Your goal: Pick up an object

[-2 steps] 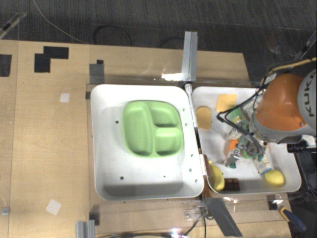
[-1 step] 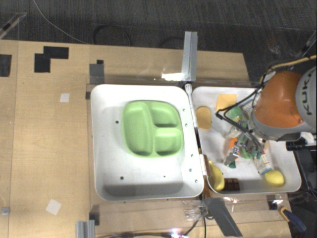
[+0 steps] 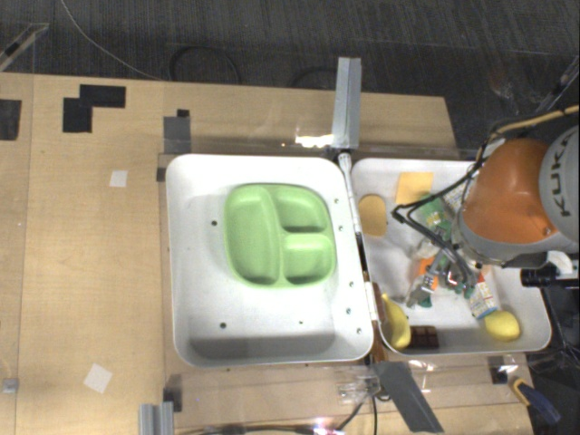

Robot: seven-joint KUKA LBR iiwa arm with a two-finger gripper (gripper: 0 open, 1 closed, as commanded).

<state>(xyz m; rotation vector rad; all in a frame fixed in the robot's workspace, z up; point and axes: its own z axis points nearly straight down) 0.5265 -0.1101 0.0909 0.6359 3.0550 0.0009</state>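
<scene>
Orange-banded arm over the right bin (image 3: pixel 544 338)
The gripper (image 3: pixel 435 279) hangs above clutter; banana (image 3: pixel 396 323) lies down-left; its grip cannot be told.

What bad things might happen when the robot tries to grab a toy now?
The pincer hangs low in the right bin, among crowded small things, so it may nudge or pinch the wrong one. The banana and lemon lie against the bin's walls, where gripping looks awkward. Their rounded shapes might slip out.
</scene>
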